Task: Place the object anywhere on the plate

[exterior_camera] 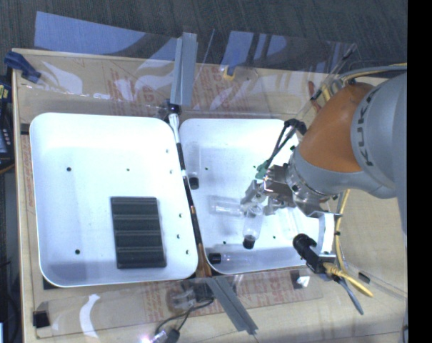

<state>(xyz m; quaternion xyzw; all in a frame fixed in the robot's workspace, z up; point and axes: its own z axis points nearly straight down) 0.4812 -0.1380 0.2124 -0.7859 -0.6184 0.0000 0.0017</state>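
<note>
A black ribbed plate (137, 232) lies flat in the left bin (58, 141), near its front. In the right bin (216, 148), a small clear tube with a dark end (249, 236) lies on the floor near the front wall. Beside it to the left is a faint clear piece (223, 207). My gripper (256, 197) hangs low over the right bin's middle, just above the tube's upper end. Whether it touches the tube cannot be made out. The grey arm with its orange band (337, 134) covers the bin's right side.
A metal divider post (181, 70) stands behind the seam between the bins. A small dark item (193, 182) sits at the right bin's left wall. Cables and a black fitting (308, 252) hang off the wrist near the right bin's front right corner.
</note>
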